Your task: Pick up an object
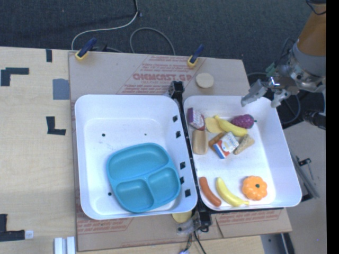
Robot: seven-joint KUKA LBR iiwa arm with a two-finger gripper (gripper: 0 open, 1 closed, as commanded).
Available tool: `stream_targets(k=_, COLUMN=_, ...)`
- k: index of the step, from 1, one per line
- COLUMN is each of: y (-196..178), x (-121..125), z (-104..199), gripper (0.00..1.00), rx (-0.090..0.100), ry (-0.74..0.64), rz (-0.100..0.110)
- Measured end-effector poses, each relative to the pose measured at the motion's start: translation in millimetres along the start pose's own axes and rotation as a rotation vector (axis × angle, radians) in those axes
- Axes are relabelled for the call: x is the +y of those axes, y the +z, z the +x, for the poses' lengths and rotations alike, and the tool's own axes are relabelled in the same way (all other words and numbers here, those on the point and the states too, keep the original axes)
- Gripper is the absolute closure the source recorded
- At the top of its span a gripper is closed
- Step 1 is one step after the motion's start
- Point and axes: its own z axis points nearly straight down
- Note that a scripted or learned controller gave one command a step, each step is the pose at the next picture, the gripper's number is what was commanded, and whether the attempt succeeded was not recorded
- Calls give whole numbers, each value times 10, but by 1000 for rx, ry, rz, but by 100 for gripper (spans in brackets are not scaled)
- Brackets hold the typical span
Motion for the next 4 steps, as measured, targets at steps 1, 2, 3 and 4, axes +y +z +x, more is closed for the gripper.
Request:
stream_targets(k=1, y=1085, x=194, z=-230, gripper=0, rx=1, ry=1, rz=8)
stream_targets(k=2, y=1812, x=435, z=-508, gripper=0, rx=-5, ry=-1, rz=-14)
stream_targets(k=3, y=1939, x=587, z=6, gripper=0, rx=-4, ry=-4, rz=-9)
stream_targets(k=4, y=1829, x=590, z=0, gripper=100, rx=-3, ry=-3, rz=-10)
